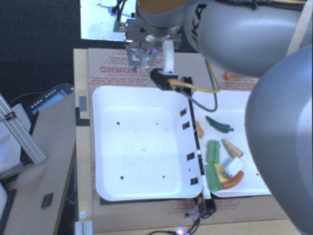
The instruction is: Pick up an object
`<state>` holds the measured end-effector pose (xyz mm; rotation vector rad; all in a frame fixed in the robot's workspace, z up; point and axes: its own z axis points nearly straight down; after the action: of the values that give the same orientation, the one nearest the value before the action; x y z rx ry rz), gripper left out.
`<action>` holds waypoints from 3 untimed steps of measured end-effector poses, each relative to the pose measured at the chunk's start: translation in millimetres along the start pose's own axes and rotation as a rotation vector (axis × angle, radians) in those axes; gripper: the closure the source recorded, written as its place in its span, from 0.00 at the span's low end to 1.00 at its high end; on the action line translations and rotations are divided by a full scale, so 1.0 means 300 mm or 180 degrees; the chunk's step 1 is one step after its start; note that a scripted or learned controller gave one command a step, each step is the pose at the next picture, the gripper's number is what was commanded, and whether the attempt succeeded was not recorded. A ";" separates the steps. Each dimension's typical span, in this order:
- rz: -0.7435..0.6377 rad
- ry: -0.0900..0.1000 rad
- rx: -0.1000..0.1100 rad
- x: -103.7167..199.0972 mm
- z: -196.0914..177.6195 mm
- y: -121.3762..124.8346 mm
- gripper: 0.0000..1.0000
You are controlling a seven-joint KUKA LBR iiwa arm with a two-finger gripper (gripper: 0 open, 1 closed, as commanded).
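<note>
At upper centre, the gripper (pixel 140 61) is hanging beyond the left bin (pixel 105 131), finger state untellable, risking missing the toy food (pixel 222 165) at lower right.

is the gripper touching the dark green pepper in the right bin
Apart. The camera view shows the gripper above the far edge of the left bin, while the dark green pepper lies in the right bin, with white floor and the divider between.

Grey arm across from right, wrist w/ orange band up top, tool (pixel 140 58) pointing down, prob. empty.
</note>
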<state>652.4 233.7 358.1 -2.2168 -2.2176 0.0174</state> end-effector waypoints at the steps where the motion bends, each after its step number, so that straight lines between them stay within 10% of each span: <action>1: -0.0004 0.0026 -0.0084 -0.027 -0.393 0.051 1.00; 2: 0.0001 0.0002 -0.0003 0.001 0.074 0.050 1.00; 3: -0.0014 0.0027 -0.0083 0.001 -0.352 0.050 1.00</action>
<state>668.6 234.4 463.5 -2.2207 -2.2312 -0.0211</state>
